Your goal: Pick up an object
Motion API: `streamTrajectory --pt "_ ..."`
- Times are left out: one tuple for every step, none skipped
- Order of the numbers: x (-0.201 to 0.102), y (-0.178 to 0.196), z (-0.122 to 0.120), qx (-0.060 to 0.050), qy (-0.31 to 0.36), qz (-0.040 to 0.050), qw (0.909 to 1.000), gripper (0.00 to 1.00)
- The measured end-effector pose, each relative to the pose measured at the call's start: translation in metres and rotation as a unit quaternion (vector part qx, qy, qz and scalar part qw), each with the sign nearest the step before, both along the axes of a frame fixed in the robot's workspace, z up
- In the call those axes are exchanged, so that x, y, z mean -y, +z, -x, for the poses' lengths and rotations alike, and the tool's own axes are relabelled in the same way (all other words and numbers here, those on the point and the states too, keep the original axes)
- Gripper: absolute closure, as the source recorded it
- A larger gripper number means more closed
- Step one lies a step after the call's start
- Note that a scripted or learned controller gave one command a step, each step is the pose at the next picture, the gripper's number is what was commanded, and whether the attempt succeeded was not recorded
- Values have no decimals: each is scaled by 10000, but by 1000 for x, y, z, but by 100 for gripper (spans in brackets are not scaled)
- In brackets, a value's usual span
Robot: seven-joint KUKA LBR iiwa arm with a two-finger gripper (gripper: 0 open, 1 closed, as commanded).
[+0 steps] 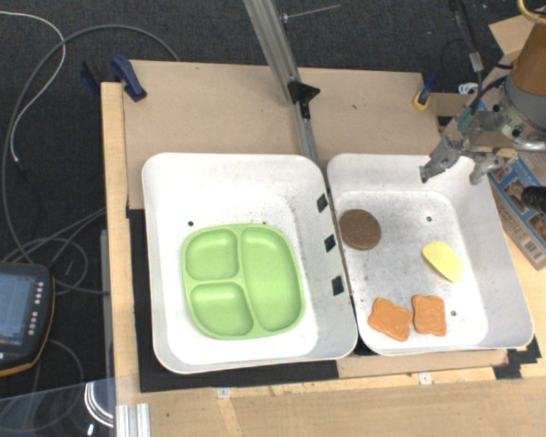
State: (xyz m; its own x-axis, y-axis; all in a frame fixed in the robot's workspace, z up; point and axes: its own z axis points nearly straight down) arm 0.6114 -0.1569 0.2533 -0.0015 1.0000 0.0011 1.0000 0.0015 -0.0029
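The gripper [455,164] hangs over the far right corner of the right bin [478,212], its two fingers spread apart with nothing between them. Every candidate lies toward the near side of the fingers: the yellow piece [443,261] sits closest, almost straight below them in the view, its long axis slanting from far-left to near-right. The brown round disc [359,229] lies off to the left, near the bin's left wall. Two orange pieces [408,318] rest side by side by the near rim, farthest away

Dark carpet [45,116], plywood bench [209,107]
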Motion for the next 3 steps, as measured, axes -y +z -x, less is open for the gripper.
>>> streamTrajectory --pt "0 12 -1 17 11 3 10000 100" --pt "42 21 -16 32 -21 20 10000 100" --pt "53 30 -64 44 6 20 10000 100"
